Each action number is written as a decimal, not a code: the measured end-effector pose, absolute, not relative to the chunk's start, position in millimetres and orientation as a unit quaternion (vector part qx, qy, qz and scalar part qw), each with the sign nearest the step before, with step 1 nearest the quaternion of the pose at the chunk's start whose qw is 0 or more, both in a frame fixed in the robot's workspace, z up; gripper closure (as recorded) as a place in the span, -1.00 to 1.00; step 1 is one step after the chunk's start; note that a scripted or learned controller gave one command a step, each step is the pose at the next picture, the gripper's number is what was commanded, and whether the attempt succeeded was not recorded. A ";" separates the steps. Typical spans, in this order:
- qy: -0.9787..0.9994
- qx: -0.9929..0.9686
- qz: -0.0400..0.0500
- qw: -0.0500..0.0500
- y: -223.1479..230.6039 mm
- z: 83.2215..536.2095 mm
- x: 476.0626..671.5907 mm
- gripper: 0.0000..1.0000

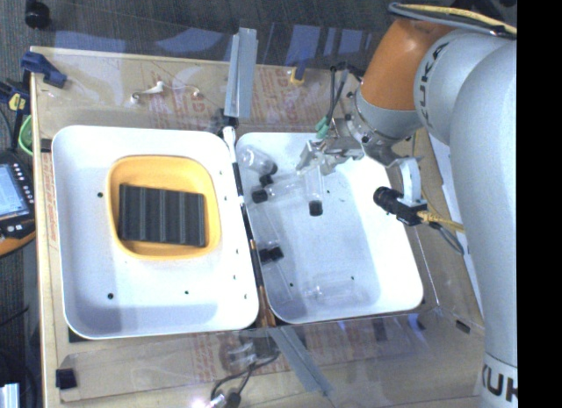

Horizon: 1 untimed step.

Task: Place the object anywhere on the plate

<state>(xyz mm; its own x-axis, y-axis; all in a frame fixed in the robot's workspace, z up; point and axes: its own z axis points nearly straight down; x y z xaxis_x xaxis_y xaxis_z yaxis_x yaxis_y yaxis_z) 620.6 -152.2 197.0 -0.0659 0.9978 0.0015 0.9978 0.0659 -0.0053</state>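
Observation:
A yellow plate lies in the left bin. A black ridged rectangular object rests flat on the plate and covers most of its middle. My gripper hangs over the upper middle of the right bin, well apart from the plate. Its lower end is hard to make out against the white floor. A small dark piece shows just under it; whether it is part of the gripper or a loose thing I cannot tell.
Two small black pieces lie by the right bin's left wall. A clear object sits in its upper left corner and another clear one near its front. The arm's wrist overhangs the bin's far right corner.

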 end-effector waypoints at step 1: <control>-0.766 -0.642 0.001 0.002 -77.8 191.5 637.5 1.00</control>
<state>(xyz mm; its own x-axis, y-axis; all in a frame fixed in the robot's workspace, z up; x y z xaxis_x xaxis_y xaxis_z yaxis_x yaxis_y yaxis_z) 637.5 -77.8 191.5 -0.1744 0.9847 0.0015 0.9847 0.1744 -0.0048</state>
